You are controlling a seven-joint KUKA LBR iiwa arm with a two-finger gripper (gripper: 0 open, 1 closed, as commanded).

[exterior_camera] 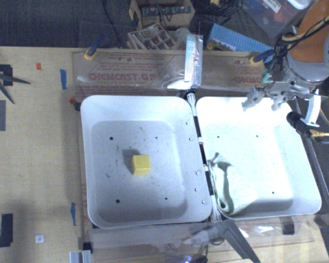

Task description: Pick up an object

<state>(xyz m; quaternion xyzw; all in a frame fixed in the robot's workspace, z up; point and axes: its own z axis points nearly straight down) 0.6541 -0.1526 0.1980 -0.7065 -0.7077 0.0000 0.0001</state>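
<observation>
The hand [261,98] hovered with fingers spread and nothing between them over the right bin's [296,201] far edge, a pale limp object [225,185] lying inside, while the yellow block [141,164] sat in the left bin [98,119].

Arm [312,43] at right, end effector [263,98] raised

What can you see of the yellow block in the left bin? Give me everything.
The yellow block is a small cube-like piece, plain yellow, matte, possibly foam or wood. It sits flat near the middle of the left bin floor, turned slightly against the bin's edges, casting a short shadow to its upper left. Dark specks dot the floor around it. Nothing touches it but the floor. The gripper is far off, over the right bin's far edge.
</observation>
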